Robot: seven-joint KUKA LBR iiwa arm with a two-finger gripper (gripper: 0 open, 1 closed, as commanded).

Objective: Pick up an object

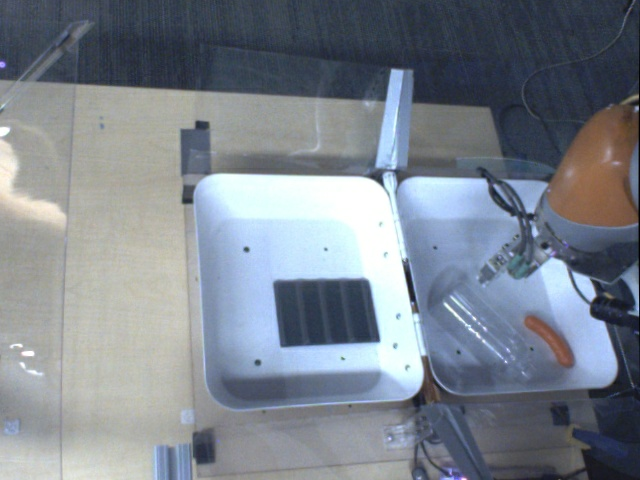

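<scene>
One orange sausage-shaped object [550,339] is lying at about four o'clock in the right bin [440,208], just beside one clear plastic bottle [485,328] that is blending into the white floor and proving hard to trace. The gripper [512,264] is hanging over the bin's middle from the arm [600,183] entering at three o'clock, its tip too small and cluttered to read. One dark ribbed block [326,311] is sitting in the left bin [230,268], making two bins.

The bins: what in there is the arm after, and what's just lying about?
For the job:
gripper, over the right bin
clear bottle, on its side
orange sausage

Just there:
left bin
dark ridged tray in it
</scene>
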